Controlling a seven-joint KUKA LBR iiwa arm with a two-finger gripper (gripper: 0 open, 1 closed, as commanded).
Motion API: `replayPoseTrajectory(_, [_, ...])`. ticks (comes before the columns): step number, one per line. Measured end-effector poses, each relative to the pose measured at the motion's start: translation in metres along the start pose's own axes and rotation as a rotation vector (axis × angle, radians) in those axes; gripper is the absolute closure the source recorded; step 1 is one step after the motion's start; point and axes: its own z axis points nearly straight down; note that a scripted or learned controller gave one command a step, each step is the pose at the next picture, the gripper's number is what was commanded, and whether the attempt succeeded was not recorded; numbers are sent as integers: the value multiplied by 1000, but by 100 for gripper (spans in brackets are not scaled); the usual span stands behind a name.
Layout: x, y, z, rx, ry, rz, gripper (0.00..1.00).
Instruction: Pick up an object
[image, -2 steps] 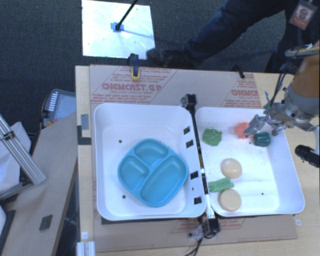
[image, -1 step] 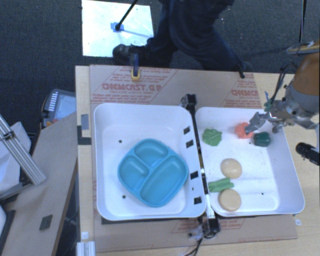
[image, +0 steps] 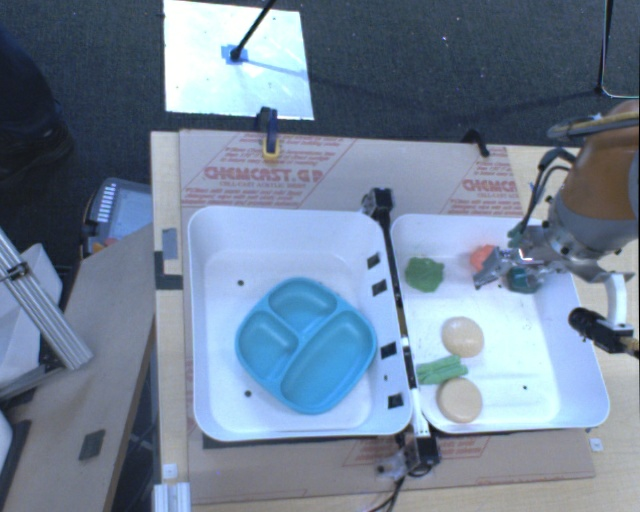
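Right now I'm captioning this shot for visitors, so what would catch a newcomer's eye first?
The bright blue divided plate in the left bin stands out most. Next is the grey and orange arm, its gripper low over the right bin's far end, beside a small orange item and a green one.

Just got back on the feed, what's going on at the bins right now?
The arm's gripper is low over the far part of the right bin, at a small orange object. Whether it has it is unclear. A green piece, two beige rounds and a green stick lie nearby. The blue divided plate sits in the left bin.
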Motion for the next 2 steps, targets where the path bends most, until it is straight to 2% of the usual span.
replayPoseTrajectory(2, [6, -2, 94, -1, 0, 1, 0])
